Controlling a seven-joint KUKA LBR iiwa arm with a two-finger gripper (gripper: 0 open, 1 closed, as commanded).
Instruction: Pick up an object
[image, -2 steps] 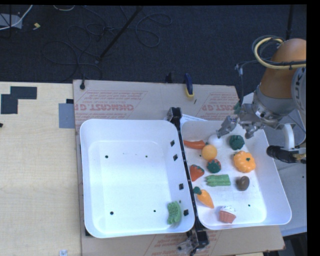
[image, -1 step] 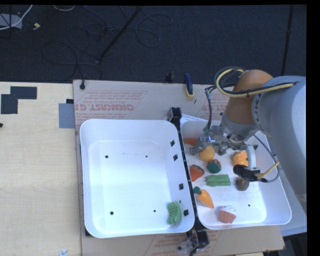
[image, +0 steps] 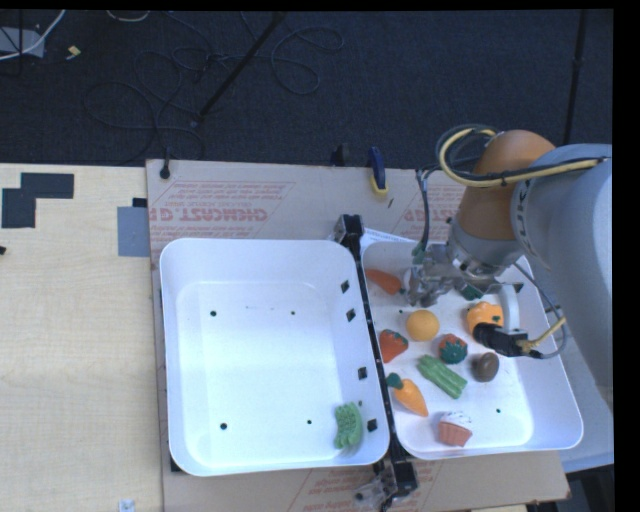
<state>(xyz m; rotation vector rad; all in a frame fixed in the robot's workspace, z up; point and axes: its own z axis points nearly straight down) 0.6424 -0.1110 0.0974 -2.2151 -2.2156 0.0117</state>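
My gripper (image: 426, 283) hangs low over the far part of the right bin (image: 545, 425), just above an orange ball (image: 422, 324) and to the right of a red-orange piece (image: 382, 281). Several toy foods lie around it: a red strawberry (image: 392, 345), a carrot (image: 410, 396), a green cucumber (image: 441, 376), a teal and red item (image: 452, 348), a brown item (image: 485, 366), an orange and yellow item (image: 484, 318) and a pink cupcake (image: 454, 430). The wrist hides what lies directly beneath the gripper.
The left bin (image: 200, 300) holds one green leafy toy (image: 347, 425) in its near right corner. A black divider clip line (image: 362, 320) runs between the bins. The arm (image: 545, 210) covers the right bin's far right corner.
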